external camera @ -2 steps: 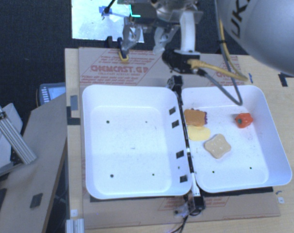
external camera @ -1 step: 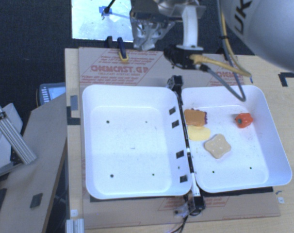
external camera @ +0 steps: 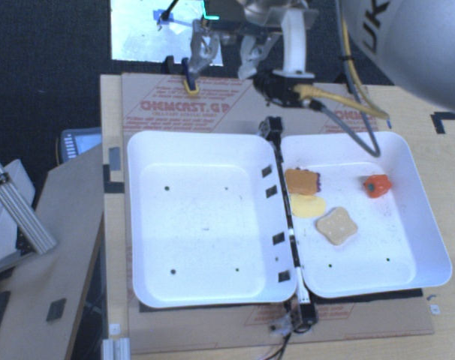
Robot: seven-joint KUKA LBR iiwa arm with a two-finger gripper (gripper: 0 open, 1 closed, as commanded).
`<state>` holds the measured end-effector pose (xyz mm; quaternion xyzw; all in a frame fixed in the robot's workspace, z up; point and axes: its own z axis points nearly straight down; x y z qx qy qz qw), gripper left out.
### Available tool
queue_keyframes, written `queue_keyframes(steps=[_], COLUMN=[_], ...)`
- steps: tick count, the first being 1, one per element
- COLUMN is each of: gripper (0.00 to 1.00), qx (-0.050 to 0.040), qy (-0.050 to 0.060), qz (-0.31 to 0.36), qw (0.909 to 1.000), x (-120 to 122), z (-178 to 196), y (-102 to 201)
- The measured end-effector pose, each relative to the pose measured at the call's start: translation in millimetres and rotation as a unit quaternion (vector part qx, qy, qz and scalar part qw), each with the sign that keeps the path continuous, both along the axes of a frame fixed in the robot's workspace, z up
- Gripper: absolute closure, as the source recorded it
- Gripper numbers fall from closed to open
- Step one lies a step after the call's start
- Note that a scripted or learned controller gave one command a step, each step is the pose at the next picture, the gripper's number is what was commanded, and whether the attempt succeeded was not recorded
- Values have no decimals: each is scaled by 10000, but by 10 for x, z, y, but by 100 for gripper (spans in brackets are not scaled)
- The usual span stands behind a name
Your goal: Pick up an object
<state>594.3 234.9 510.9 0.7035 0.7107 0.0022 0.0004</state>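
Toast-shaped piece [external camera: 336, 226] lies nearest in right bin [external camera: 408, 265], beside yellow slice [external camera: 308, 206], orange block [external camera: 302, 181], red piece [external camera: 376, 186]. Gripper [external camera: 221, 55] hovers above bench, fingers apart, nothing between them. Pick not yet begun.

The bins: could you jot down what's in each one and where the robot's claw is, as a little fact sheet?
left bin: no objects seen in it
right bin: four small objects
orange piece: by the divider, purple edge on one side
yellow piece: flat, just below the orange piece
tan piece: toast-shaped, near the middle
red piece: apart, toward the right wall
gripper: up above the bins' far edge, fingers apart, holding nothing
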Motion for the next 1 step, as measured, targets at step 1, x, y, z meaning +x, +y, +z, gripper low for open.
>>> queue_keyframes(steps=[1], gripper=[100], qx=[6], qy=[-11], qz=[19], qw=[10000], x=[1], z=[113], y=[7])
